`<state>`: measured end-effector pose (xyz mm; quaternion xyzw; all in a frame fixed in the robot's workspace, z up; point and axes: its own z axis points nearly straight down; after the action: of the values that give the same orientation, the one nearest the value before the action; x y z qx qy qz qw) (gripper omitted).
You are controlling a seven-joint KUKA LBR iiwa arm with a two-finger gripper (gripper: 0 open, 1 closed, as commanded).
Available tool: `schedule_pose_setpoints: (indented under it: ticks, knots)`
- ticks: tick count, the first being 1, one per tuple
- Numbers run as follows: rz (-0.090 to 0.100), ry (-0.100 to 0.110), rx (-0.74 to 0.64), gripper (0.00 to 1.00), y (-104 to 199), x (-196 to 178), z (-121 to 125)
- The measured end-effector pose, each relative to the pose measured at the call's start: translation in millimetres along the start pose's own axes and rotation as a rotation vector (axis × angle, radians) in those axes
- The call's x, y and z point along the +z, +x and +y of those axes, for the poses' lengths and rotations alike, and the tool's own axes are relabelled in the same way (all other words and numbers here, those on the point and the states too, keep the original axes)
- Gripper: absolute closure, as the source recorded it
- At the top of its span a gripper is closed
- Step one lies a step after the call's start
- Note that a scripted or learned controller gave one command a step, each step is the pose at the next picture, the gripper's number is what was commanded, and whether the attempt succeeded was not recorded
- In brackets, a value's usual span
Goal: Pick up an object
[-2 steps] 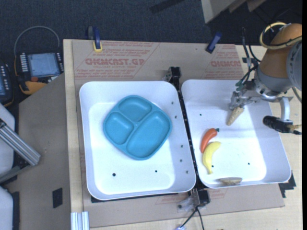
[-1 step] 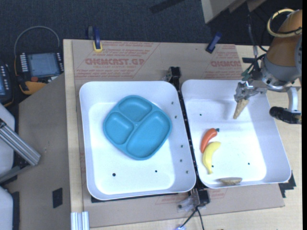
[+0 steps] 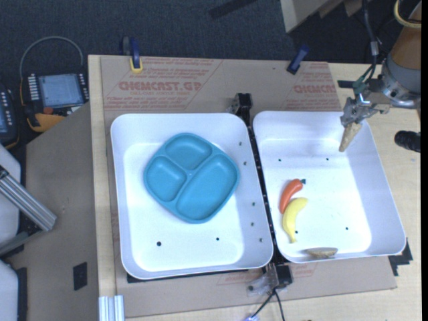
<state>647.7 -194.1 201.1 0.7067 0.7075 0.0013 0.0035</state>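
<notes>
My gripper (image 3: 352, 119) hangs over the back right corner of the right bin (image 3: 374, 199), reaching in from the right. A slim tan piece (image 3: 348, 139) points down from between its fingers, its lower tip just above the bin floor, so the gripper is shut on it. Nearer the front of this bin lie an orange carrot-like toy (image 3: 290, 192) and a yellow banana (image 3: 293, 217), touching end to side. A flat tan object (image 3: 322, 251) rests against the bin's front rim.
A blue divided plate (image 3: 192, 177) fills the middle of the left bin (image 3: 134, 246). The two bins meet along a black clamp strip (image 3: 257, 179). Cardboard (image 3: 200, 85) lies beneath both. A screen with cables (image 3: 60, 89) sits at the far left.
</notes>
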Motion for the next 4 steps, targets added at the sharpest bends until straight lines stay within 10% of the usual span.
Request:
schedule_pose_setpoints:
  ticks: [1, 4]
  knots:
    - [0.000, 0.000, 0.000, 1.00, -1, -44, 5]
    - [0.004, 0.010, -0.001, 1.00, 153, -38, -18]
